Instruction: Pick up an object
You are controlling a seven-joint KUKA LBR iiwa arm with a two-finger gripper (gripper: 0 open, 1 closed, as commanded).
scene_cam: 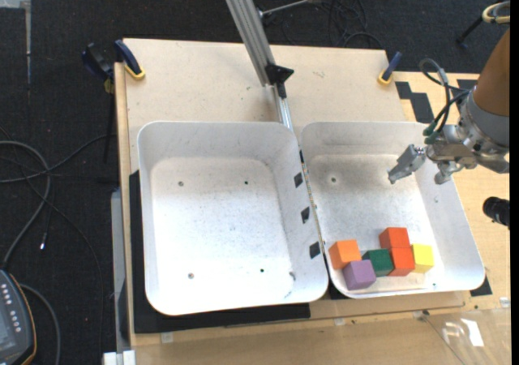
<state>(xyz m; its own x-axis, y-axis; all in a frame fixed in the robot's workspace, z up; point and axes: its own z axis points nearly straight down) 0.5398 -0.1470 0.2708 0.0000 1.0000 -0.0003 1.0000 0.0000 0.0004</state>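
Note:
Several small blocks cluster at the near end of the right bin (357, 148): an orange cube (345, 252), a purple cube (359, 273), a green cube (379, 261), a red-orange block (397, 248) and a yellow cube (422, 256). My gripper (422, 170) hovers over the right side of this bin, well behind the blocks. Its fingers are spread open with nothing between them. One grey fingertip (403, 166) points left over the bin floor.
The left bin (162, 144) lies beside the right one, sharing a middle rim. A slanted metal rail (247, 19) runs from the top down to the bins' junction. Clamps sit at the board's far corners (130, 63).

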